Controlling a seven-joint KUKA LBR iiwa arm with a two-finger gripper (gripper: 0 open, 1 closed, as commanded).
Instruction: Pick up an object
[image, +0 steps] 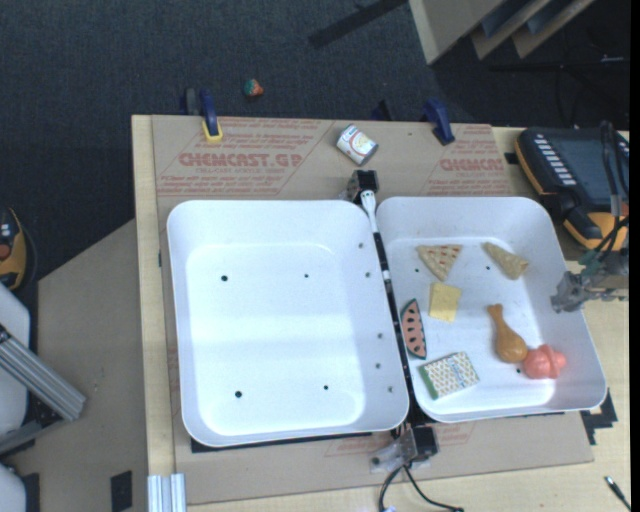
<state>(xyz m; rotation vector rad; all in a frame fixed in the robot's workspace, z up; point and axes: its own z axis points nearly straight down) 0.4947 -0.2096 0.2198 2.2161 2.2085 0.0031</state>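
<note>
Overall: two shallow white plastic bins lie side by side on a brown cardboard-covered bench (300, 160), the left bin (190, 300) touching the right bin (470, 212) along a shared rim.
Gripper: grey two-finger gripper (572, 292) at the right rim of the right bin, over its edge; whether it is open or closed cannot be told, and no object shows in its grasp.
Nearest objects: pale tan wedge-shaped piece (507, 261) up and to the left of the gripper; orange-brown toy drumstick (508, 336) down and to the left; pink rounded toy (543, 362) below, touching the drumstick's thick end. All three are near the gripper but apart from it.
Farther objects: tan triangular pizza slice (440, 260); yellow square block (445, 301) just below it; red-and-green watermelon slice (413, 330) against the bin's left wall; green-and-white checked flat rectangle (449, 374) near the front wall.
Count, right bin: seven objects, one of each kind.
Count, bench fittings: two blue clamps, one at the back left (210, 112) and one at the back right (437, 120).
Count, loose on bench: one small white box (356, 144), behind the bins.
</note>
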